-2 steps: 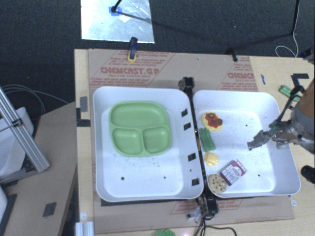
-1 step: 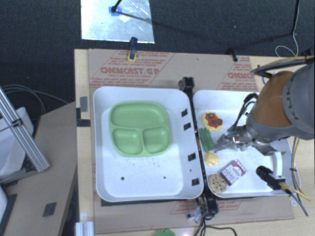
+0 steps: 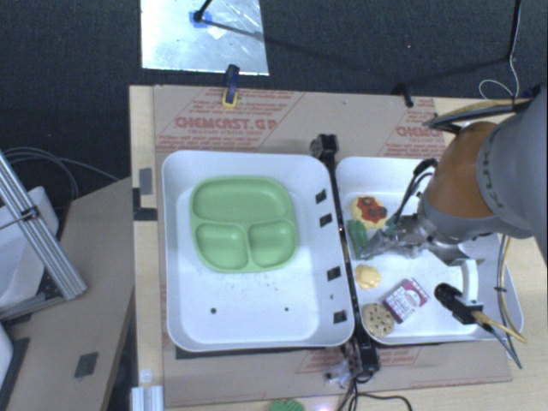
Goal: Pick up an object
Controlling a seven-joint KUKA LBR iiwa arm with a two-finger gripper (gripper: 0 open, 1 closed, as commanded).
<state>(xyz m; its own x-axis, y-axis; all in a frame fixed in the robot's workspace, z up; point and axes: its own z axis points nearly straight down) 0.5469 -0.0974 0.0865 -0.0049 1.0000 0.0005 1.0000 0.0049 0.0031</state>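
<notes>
Gripper (image 3: pixel 370 245): was seen low in right bin (image 3: pixel 492 328), at its left wall; grip state could not be told.
Green item (image 3: pixel 357 237): was seen just beside the tip.
Nearby: red-yellow toy (image 3: pixel 370 210) behind, yellow piece (image 3: pixel 367 276), cookie (image 3: pixel 378 318), red packet (image 3: pixel 404 300) in front.
Left bin (image 3: pixel 257 319): green divided tray (image 3: pixel 244 223) was seated centrally.
Bench (image 3: pixel 282 118): brown board.
</notes>
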